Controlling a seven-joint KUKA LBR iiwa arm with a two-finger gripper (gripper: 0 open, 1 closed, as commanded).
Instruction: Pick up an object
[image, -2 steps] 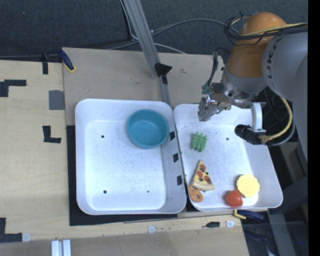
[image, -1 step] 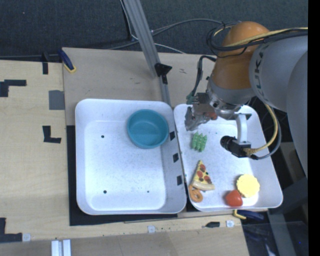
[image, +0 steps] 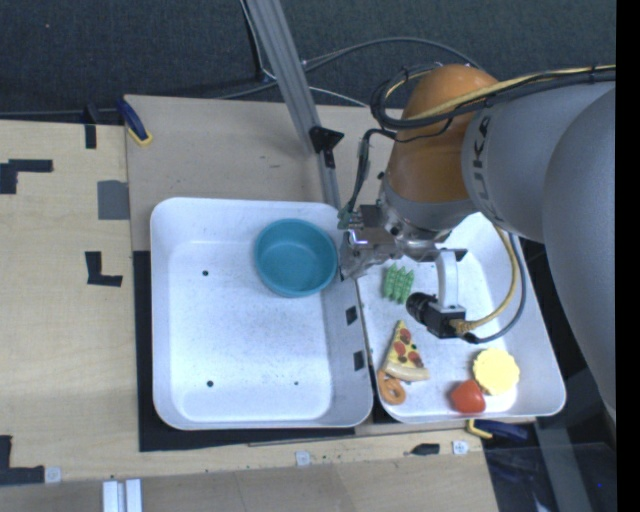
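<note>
Grey two-finger gripper (image: 362, 250) low over divider between shallow white bins (image: 190, 330); jaw state unclear, cannot tell. Round blue plastic bowl (image: 295, 257) just left, near rim. Left bin floor broadly open.

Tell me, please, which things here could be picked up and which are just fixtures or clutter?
Pickable:
blue bowl, left bin
green piece, right bin
pizza slice
tomato
yellow piece

Just about:
left bin
right bin
metal pole
yellow clip

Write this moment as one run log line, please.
gripper: at divider beside blue bowl | right bin: pizza slice, tomato | nothing lifted
</note>
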